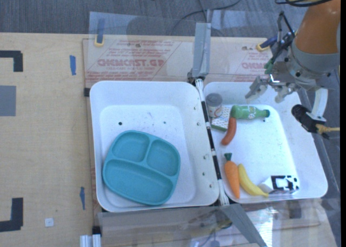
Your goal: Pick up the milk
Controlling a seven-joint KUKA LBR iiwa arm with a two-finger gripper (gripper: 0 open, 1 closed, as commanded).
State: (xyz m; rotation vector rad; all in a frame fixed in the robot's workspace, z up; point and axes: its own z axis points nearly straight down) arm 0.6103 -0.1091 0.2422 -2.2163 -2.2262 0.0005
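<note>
Gripper (268, 91) hangs spread and empty over the right bin's (259, 148) far edge; I see the milk (284, 182) (lying left-right) well nearer, near-right corner.

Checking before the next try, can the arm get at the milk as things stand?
Probably yes: the milk lies uncovered by the right bin's near wall, the banana just beside it, and bare floor runs between it and the pincer at the far rim.

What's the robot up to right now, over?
Gripper above right bin's top edge, holding nothing. Milk lies at near corner, untouched. Banana beside it; path looks open.
</note>
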